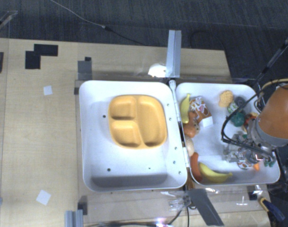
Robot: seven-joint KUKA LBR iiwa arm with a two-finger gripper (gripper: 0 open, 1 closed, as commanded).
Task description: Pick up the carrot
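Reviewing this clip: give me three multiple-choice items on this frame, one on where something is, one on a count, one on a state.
1. Where does the yellow sectioned tray lie?
A. in the left bin
B. in the right bin
C. on the bare bench

2. How many compartments does that tray have?
A. one
B. three
C. six

3. Where is the gripper?
A. down inside the right bin, near its lower right corner
B. over the tray
C. outside both bins

Answers: 1 A, the tray sits in the middle of the left bin. 2 B, two small sections beside one long one. 3 A, it is low among the items there.
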